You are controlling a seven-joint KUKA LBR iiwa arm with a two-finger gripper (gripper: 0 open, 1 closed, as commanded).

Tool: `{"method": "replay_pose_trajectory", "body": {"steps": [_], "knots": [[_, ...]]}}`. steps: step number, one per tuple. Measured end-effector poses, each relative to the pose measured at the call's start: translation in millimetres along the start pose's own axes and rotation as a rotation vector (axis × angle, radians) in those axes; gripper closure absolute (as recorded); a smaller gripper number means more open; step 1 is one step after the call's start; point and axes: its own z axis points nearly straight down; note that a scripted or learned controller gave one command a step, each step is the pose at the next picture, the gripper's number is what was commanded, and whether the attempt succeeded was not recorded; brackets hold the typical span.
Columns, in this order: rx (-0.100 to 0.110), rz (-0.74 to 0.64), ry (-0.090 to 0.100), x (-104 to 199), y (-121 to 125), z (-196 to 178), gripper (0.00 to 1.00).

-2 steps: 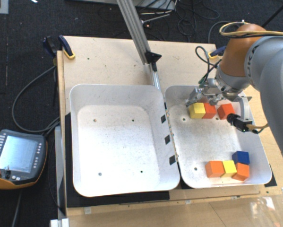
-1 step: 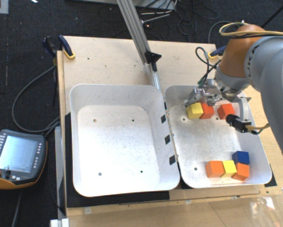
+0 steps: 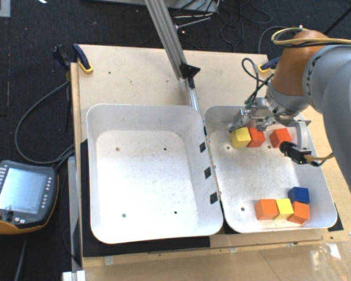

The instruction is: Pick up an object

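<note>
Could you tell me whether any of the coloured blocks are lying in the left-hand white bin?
No; the yellow cube, the blue cube and the orange blocks all lie in the right-hand shallow white bin.

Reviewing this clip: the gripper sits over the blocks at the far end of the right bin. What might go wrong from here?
1. The yellow block and an orange block touch, with another orange block close by; closing the gripper could shove one aside or catch two.
2. These blocks lie near the right bin's far wall, so a pushed block may jam there.
</note>
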Motion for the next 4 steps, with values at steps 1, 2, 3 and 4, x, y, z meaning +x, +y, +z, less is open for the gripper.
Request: {"method": "replay_pose_trajectory", "body": {"steps": [1, 2, 3, 4], "knots": [[0.0, -0.003, 0.0, 0.9, 0.6, -0.1, 0.0], [-0.002, -0.001, -0.002, 5.8, -5.9, -0.2, 0.0], [-0.01, -0.004, 0.005, 10.9, -3.6, -2.7, 1.0], [-0.005, -0.004, 0.006, 11.5, -5.1, -0.6, 0.0]]}}
